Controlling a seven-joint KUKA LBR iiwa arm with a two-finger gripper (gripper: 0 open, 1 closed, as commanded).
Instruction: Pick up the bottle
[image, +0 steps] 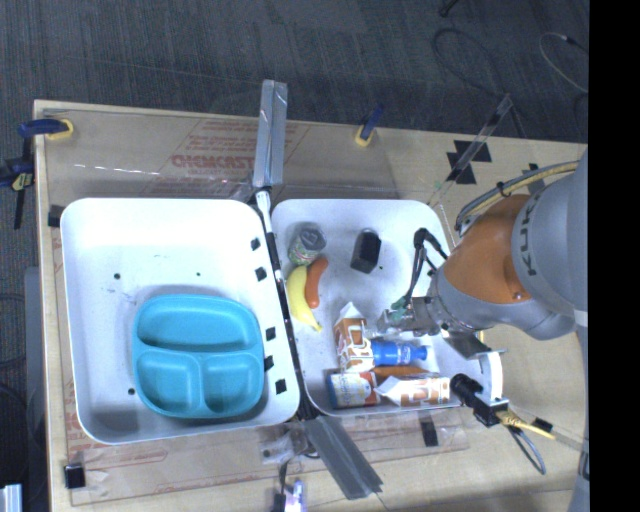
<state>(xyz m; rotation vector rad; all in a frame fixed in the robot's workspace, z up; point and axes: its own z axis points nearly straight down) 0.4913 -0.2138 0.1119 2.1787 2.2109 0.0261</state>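
A grey KUKA arm (520, 270) with an orange band reaches from the right over the right-hand white bin (395, 212), its gripper (412, 312) low among the clutter; whether the gripper is open or closed cannot be told from this angle, and nothing is visibly held in it. The bottle (400, 353), clear with a blue label and a white cap, lies on its side near the front of that bin, just below the gripper, touching a small orange-and-white carton (351, 341) to its left. In front of the bottle lies a longer orange-and-white tube-shaped package (395, 390), along the bin's front wall. Toward the divider, a yellow banana (301, 300) lies alongside a red-orange sausage-shaped item (315, 281), with a small grey can (307, 240) behind them and a black object (365, 250) near the bin's middle. The left bin (150, 225) holds a blue compartment tray (200, 354). Both bins sit on a wooden tabletop (150, 140).
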